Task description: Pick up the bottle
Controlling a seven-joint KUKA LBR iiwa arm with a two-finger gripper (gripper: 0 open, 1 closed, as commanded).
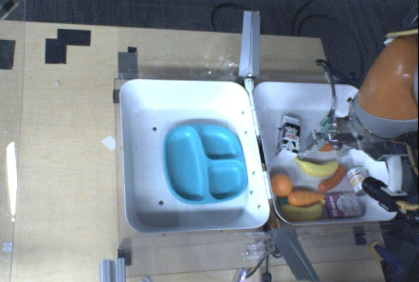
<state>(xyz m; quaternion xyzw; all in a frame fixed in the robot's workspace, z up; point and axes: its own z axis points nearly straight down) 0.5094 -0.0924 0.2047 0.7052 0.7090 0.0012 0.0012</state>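
Bright, even overhead light | soft shadows | glare on bench (59,143) | slightly soft focus

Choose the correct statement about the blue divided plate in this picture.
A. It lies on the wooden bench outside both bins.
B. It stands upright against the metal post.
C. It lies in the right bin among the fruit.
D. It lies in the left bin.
D: the blue divided plate lies flat on the floor of the left bin, while the banana and the orange are in the right bin.

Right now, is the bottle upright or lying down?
Lying down: the bottle lies on its side on the right bin's floor, long side flat.
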